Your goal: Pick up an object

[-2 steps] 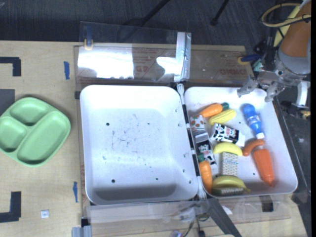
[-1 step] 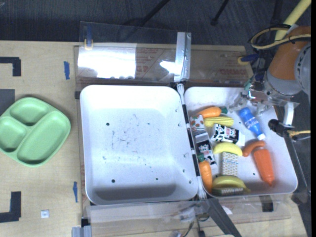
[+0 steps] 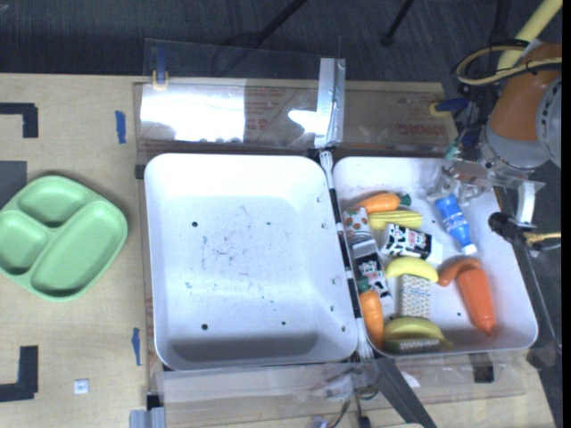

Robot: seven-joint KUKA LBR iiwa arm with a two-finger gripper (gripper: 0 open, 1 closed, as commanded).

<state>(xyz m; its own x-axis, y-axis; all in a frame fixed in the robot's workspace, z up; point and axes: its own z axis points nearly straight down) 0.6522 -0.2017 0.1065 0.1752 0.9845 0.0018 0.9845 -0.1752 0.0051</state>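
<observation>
The right bin [image 3: 522, 315] holds a heap of toy food. In it I see a blue bottle [image 3: 455, 223], a large orange carrot [image 3: 478, 297], a smaller carrot [image 3: 382, 201], a corn cob [image 3: 398, 220], a black-and-white carton [image 3: 409, 240], two bananas [image 3: 411, 268] [image 3: 413, 330] and a grater-like block [image 3: 413, 298]. My gripper [image 3: 457, 179] hangs over the bin's back right corner, just above the top end of the blue bottle. Nothing shows as held in it.
The left bin [image 3: 236, 257] lies beside the right one, with a shared rim between them. A green divided plate [image 3: 59, 235] rests on the bench at far left. A clear panel [image 3: 239, 105] stands behind the bins. Cables hang at the right.
</observation>
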